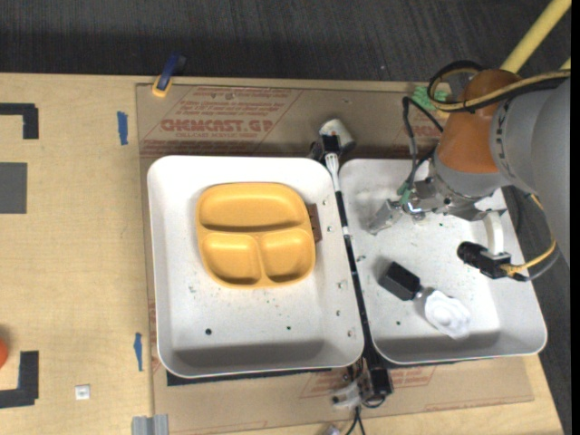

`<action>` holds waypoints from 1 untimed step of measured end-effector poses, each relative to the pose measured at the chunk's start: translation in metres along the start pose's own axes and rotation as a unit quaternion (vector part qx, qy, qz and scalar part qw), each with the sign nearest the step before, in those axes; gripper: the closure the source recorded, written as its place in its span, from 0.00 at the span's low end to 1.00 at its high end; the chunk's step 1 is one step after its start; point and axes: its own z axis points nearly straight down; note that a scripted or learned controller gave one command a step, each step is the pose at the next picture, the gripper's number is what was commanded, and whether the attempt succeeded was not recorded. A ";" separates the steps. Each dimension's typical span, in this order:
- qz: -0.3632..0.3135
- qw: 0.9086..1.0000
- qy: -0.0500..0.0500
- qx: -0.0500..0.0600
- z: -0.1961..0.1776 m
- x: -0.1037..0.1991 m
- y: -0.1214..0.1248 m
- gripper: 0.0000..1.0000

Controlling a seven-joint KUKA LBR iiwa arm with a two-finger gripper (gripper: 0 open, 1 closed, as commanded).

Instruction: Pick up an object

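Black rectangular block (400,281) lies in the right white bin (517,333), below-left of the gripper (399,208); gripper state cannot be told.

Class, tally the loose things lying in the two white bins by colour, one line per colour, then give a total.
Yellow: 1, the yellow three-compartment plastic tray
Black: 1, the small black block
White: 1, the crumpled white lump
Total: 3
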 end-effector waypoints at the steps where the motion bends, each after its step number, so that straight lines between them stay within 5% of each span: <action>1: 0.008 1.000 0.001 0.001 0.000 0.006 -0.034 0.00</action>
